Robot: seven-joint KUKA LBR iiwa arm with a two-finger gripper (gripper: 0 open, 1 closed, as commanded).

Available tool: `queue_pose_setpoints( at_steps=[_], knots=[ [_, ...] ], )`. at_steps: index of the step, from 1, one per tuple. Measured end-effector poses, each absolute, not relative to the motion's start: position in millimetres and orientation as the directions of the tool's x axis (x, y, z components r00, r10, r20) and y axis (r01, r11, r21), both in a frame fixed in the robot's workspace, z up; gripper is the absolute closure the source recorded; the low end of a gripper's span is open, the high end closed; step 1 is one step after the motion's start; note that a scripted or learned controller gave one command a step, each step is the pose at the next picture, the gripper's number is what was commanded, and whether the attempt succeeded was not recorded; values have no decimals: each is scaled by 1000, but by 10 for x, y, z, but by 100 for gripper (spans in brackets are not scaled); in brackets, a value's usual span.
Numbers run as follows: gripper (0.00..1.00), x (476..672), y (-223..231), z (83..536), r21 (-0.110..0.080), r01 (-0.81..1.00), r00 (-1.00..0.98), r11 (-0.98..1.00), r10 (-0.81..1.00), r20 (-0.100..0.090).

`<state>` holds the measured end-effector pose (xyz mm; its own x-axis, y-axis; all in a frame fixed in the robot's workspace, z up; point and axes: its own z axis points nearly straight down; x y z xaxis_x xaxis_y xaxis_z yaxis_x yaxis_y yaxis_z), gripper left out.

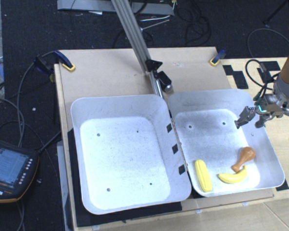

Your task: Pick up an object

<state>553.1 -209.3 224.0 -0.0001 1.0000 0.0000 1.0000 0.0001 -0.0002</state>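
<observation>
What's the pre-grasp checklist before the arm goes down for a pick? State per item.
1. Targets in reach bin: ok. Corn cob, banana and drumstick lie in the right bin, near its front edge.
2. Gripper unloaded: ok. Fingers spread, nothing between them.
3. Gripper over a target: not ok. It sits at the bin's far right rim, behind the drumstick.
4. Objects separated: not ok. Drumstick tip touches or overlaps the banana; the corn cob lies apart.
5. Clearance to bin wall: cannot tell. Banana and corn cob lie close to the front slope.
6. Gripper height above bin floor: cannot tell from one slanted view.
</observation>
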Motion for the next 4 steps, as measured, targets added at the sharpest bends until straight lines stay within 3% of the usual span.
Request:
queue_pose_setpoints(
  at_steps=[1,4],
  knots=[
    [0,5531,-2093,2240,0,1000,0,0,1000,0],
    [0,5469,-1959,939,-2,1000,0,0,1000,1]
  ],
)
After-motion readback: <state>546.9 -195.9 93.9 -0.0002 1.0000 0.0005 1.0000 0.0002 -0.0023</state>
